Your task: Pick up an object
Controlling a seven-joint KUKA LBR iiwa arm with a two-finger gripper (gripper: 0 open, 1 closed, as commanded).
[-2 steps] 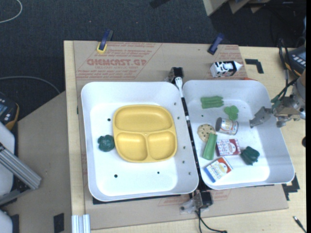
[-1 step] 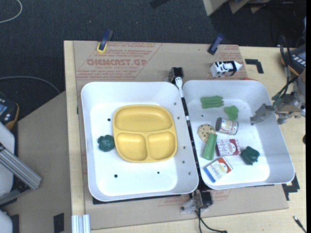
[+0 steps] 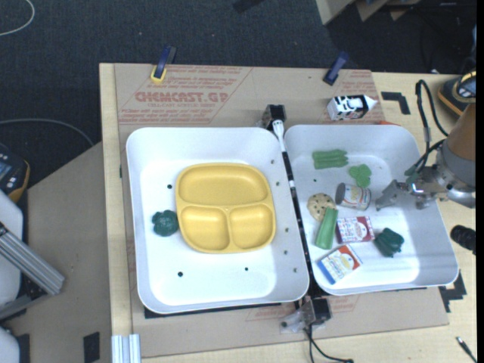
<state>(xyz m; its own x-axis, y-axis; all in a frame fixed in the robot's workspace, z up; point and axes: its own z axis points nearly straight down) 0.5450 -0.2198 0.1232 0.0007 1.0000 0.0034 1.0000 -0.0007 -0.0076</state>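
Grey claw (image 3: 395, 193) hovers near the right bin's (image 3: 378, 136) right edge, its opening impossible to judge; eight small items lie there.

Lighting's pretty even and bright from overhead, kinda cool-toned. The two shallow white plastic bins (image 3: 215, 290) blow out a bit, so their rims lose detail. Shadows are soft and short, e.g. under the yellow three-compartment plastic tray (image 3: 224, 206). The dark carpet floor (image 3: 113, 17) goes murky. Overall it's low-res and slightly soft, with small items looking smeary.
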